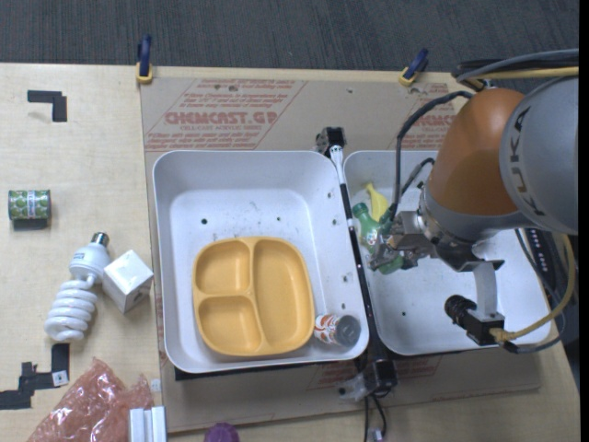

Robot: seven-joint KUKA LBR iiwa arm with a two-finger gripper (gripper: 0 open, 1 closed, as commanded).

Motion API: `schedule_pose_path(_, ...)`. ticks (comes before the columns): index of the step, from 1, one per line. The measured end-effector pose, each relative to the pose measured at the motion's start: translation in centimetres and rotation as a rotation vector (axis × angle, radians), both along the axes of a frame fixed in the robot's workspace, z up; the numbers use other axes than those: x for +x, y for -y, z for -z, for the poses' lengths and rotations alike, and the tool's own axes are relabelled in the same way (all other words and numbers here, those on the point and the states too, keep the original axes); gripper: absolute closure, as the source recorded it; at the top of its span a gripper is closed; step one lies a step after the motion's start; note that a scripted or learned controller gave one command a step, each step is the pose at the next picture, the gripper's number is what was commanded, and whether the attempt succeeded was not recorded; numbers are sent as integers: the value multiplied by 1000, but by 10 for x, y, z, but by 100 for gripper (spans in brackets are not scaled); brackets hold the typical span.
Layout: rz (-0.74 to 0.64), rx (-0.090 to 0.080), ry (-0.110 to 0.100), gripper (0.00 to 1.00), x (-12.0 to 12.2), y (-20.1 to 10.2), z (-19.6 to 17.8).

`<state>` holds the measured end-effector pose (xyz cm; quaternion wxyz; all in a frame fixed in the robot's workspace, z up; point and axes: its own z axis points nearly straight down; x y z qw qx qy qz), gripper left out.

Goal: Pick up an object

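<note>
The arm (pixel 515 155) reaches in from the right and hangs over the right bin (pixel 414 325), its orange band sitting above the wrist. The gripper (pixel 394 247) is low at that bin's left side, close to the wall that the two bins share. Whether it is clenched or released cannot be told from this view, since the wrist body covers much of it.

Right at the gripper lies a small cluster of green objects (pixel 385 258), pressed up against its left side (green with some darker patches; the exact shape is hard to make out). Just above the gripper, toward the bin's far wall, is a yellow object (pixel 375 196), and beside that a pale green piece (pixel 362 214) lying next to the dividing wall. Whether any of these sits inside the gripper cannot be told.

To the gripper's left, across the shared wall, the left bin (pixel 230 178) holds a yellow divided plate (pixel 253 295) with three compartments, lying flat. Below and a little left of the gripper, in the left bin's near right corner, a small can (pixel 337 329) lies on its side, touching the plate's edge.

Far to the left, outside both bins on the bench (pixel 74 118), lie a white spiral light bulb (pixel 75 291), a white cube (pixel 128 279) just beside it, and a small green can (pixel 29 206) farther up. A crumpled pink mesh bag (pixel 92 403) sits at the near left edge.
</note>
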<state>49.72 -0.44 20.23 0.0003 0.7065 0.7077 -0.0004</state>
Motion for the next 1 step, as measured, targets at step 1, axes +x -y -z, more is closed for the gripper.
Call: schedule_pose_path(1,0,0,0,100,52,-55,-8)
